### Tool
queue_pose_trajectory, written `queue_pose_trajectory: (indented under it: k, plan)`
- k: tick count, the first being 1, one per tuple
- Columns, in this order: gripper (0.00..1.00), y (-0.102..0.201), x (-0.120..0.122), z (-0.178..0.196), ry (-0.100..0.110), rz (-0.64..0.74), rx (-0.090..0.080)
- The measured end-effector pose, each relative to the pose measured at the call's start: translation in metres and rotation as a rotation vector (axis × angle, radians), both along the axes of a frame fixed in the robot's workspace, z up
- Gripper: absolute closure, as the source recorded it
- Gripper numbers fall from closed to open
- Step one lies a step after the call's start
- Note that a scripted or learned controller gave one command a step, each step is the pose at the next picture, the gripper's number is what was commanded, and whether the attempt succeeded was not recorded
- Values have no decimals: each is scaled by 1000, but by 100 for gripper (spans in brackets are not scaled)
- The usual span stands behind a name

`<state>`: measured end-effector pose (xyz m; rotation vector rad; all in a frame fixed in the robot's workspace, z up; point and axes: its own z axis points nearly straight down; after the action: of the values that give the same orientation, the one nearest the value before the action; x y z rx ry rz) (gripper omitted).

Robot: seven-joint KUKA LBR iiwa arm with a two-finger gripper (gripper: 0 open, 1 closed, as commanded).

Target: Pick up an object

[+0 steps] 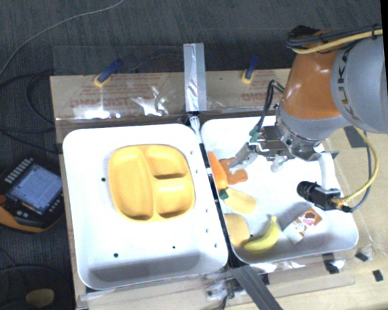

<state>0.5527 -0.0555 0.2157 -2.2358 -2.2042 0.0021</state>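
Lying just left of the fingers [242, 155], orange carrot [218, 172] untouched

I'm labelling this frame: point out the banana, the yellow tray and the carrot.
banana [265, 237], camera view, middle of its curve.
yellow tray [132, 183], camera view, large left compartment.
carrot [218, 172], camera view, mid body.

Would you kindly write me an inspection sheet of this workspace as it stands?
Surface: bench bearing a left bin and a right bin.
Job's things: banana, orange carrot-like piece and small carton in the right bin.
Clutter: yellow divided tray in the left bin.
Grippers: gripper above the right bin, beside the orange piece.
Cables: yellow cable by the arm.
Surroundings: handheld pendant on the floor.
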Motion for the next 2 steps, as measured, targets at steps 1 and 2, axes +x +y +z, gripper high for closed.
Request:
queue_pose_trajectory:
  k: [1,2]
  plan:
    - [0,-52,-34,-125,-15,-37,-1]
    - [0,-119,7,-125,-17,46,-4]
